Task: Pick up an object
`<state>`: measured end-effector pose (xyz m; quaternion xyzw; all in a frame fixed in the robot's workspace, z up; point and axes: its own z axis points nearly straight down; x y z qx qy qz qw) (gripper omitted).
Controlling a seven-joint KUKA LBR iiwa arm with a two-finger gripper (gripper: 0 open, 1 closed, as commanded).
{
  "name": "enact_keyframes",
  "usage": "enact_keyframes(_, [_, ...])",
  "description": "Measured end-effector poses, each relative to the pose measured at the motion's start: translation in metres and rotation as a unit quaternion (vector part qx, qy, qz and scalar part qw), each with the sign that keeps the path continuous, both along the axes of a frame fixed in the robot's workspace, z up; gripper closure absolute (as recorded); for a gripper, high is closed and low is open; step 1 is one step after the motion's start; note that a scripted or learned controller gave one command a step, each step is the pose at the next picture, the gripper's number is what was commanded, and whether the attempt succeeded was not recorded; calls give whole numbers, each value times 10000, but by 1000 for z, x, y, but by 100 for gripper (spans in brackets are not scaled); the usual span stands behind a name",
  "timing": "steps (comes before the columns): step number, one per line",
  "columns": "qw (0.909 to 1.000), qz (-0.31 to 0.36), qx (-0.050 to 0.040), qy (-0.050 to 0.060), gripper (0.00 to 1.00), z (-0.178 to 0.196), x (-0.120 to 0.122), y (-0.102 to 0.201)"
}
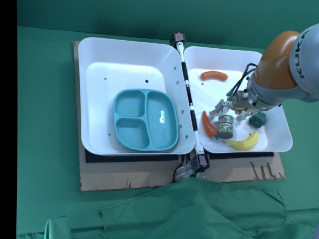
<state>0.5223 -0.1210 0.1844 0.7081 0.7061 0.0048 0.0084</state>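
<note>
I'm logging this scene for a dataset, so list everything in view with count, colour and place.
Bins: two, white, side by side on the bench.
Divided plate: one, light blue, in the left bin.
Sausage: one, orange-red, far part of the right bin.
Chilli pepper: one, red, near left part of the right bin.
Can: one, green label, upright beside the pepper.
Banana: one, yellow, near edge of the right bin.
Dark green object: one, right of the can; kind unclear.
Cloth: green, in front of the bench.
Arm: one, grey and orange, from the right.
Gripper: one, above the can.
</note>
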Motion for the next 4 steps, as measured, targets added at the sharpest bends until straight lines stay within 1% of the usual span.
enact_keyframes(1, [10000,-20,-13,-19,100,10,2,-1])
enact_keyframes(2, [10000,-6,8,86,100,143,33,-53])
enact_keyframes(3, [10000,0,20,98,100,176,-2,-2])
enact_keyframes(4, [9999,0,19,102,100,159,-19,50])
